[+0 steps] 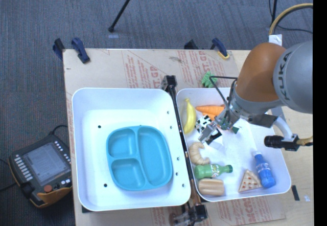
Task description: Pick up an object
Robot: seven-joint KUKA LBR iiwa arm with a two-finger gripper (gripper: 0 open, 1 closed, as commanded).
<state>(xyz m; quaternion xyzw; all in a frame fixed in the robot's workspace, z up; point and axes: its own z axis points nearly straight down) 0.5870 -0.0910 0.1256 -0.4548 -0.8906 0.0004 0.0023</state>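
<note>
Jaws' state I cannot tell; the gripper [210, 132] hangs beside a banana [189, 116], carrot [210, 110] and croissant [198, 153]. Below, a green bottle [212, 171] lies crosswise, cap pointing right.

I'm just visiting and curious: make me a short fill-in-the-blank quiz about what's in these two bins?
1. The blue divided plate lies in the ____ bin.
2. The banana is coloured ____.
3. The green bottle lies between the croissant and the ____.
4. The blue bottle lies beside a toy ____ slice.

Missing words: left; yellow; bread roll; pizza
</note>
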